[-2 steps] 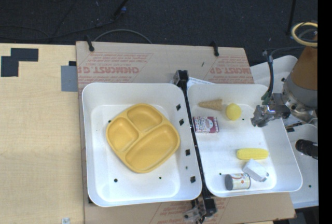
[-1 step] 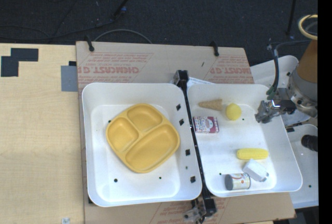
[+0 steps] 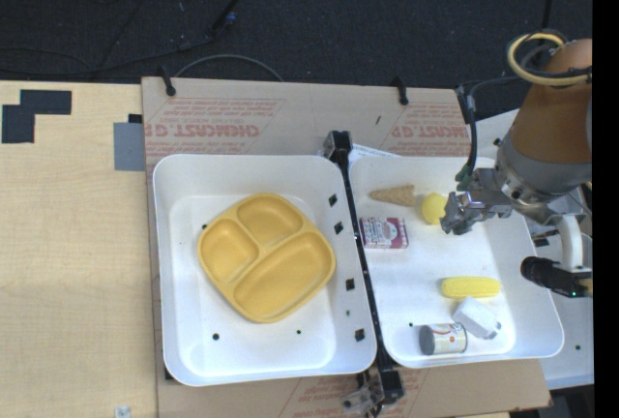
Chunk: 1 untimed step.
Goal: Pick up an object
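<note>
The gripper hovers in the right bin just beside a small round yellow ball; whether its jaws are apart cannot be told. Left of the ball lies a tan cone, long axis sideways, tip pointing away from the ball.

Right bin's got a small round yellow ball, yellow corn cob lying flat, tan cone, pink-white packet, small white tube.
</note>
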### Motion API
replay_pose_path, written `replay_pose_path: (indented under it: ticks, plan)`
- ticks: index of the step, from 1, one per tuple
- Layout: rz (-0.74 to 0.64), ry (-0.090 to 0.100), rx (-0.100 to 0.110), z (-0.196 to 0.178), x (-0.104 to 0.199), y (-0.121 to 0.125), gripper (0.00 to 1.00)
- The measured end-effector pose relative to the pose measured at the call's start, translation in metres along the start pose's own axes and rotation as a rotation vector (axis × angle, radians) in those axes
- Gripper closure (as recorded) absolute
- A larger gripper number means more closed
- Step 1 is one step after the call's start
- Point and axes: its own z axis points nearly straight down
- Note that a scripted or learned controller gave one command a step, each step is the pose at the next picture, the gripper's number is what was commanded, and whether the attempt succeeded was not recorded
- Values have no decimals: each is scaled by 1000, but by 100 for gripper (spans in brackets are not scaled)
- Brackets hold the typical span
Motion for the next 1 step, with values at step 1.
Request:
replay_pose_path:
  ticks: [1]
  plan:
    - [-2, 1, 0, -3, 56, 0, 100]
